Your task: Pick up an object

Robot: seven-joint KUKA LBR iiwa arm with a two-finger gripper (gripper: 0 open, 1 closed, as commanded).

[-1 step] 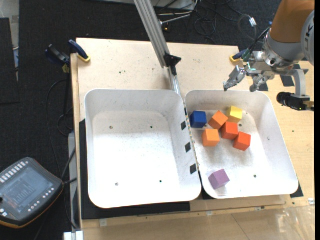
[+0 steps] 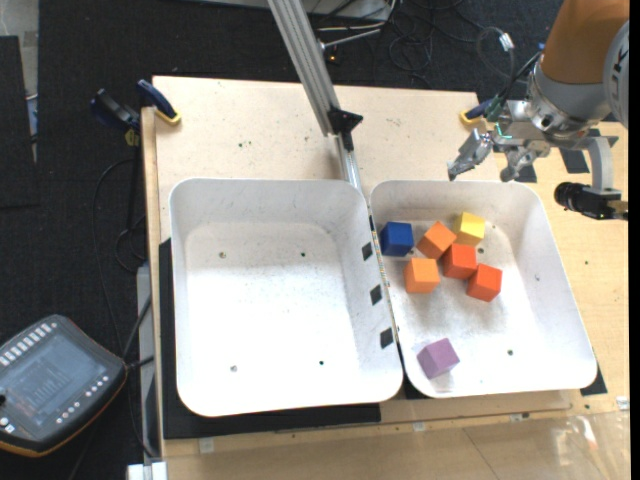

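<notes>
**Open gripper above a cluster of small blocks**

Gripper (image 2: pixel 488 160) spread wide, holding nothing, hovering over the right bin's (image 2: pixel 560 298) far rim. Below, near that far wall: blue block (image 2: pixel 397 238), yellow block (image 2: pixel 470 228), orange and red blocks (image 2: pixel 448 258) bunched touching. Purple block (image 2: pixel 437 357) apart, nearer the front. Probably light, rigid, flat-faced: best pinched across opposite faces. Purple likely easiest, standing clear of neighbours.

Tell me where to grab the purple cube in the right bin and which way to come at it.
Grip the purple cube across two opposite side faces, coming straight down from above. It sits alone on the right bin floor, apart from the other cubes, so all sides look free. It is turned slightly, so the gripper would likely need to rotate to match its faces.
</notes>
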